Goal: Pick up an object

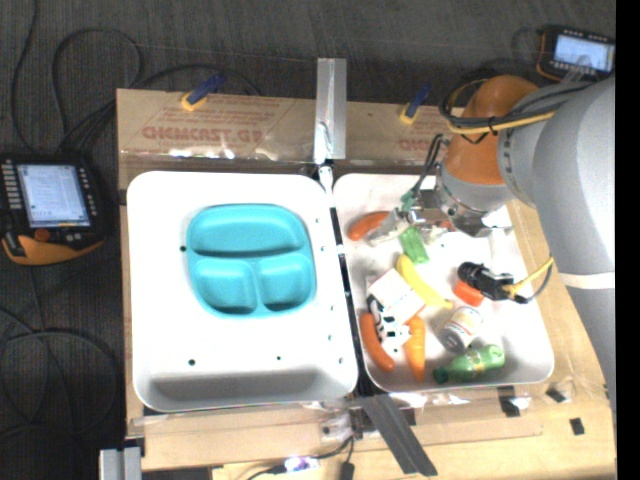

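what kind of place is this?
Likely a robotics lab bench, not a home or factory line. A grey arm reaches over two white bins on plywood, a teach pendant lies on the floor, and the right bin holds toy clutter.

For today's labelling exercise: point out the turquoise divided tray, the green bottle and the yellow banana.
turquoise divided tray (pixel 250 258): camera view, on its central divider.
green bottle (pixel 470 364): camera view, on its body.
yellow banana (pixel 418 280): camera view, on its middle.

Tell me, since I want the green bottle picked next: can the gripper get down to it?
Probably yes. The green bottle lies at the near edge of the right bin with nothing on top of it, though a small jar sits close beside it.
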### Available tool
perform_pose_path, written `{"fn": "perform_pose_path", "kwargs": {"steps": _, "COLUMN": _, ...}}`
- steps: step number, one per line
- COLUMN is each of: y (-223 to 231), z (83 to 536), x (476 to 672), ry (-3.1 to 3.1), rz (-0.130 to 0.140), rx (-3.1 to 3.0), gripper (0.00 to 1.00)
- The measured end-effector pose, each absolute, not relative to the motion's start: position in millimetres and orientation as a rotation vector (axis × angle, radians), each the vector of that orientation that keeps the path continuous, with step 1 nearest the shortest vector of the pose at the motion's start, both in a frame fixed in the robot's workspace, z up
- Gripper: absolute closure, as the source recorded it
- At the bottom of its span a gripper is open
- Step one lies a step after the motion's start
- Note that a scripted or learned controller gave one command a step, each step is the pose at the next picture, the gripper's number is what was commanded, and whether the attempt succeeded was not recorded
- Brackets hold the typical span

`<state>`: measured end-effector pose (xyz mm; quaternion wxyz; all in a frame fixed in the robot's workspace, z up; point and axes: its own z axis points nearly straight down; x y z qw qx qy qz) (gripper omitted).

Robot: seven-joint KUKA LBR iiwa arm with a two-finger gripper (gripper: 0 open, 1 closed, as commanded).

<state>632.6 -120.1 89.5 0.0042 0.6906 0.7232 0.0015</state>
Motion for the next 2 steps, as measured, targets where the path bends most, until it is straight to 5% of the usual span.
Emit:
{"fn": "perform_pose_path", "kwargs": {"steps": 1, "y": -119.5, "z": 99.4, "x": 633.2, "ry": 2.266, "rz": 0.007, "rx": 2.163, "gripper": 1.00}}
{"fn": "perform_pose_path", "kwargs": {"steps": 2, "y": -125.3, "z": 168.1, "x": 658.2, "ry": 2.304, "rz": -0.002, "rx": 2.136, "gripper": 1.00}}
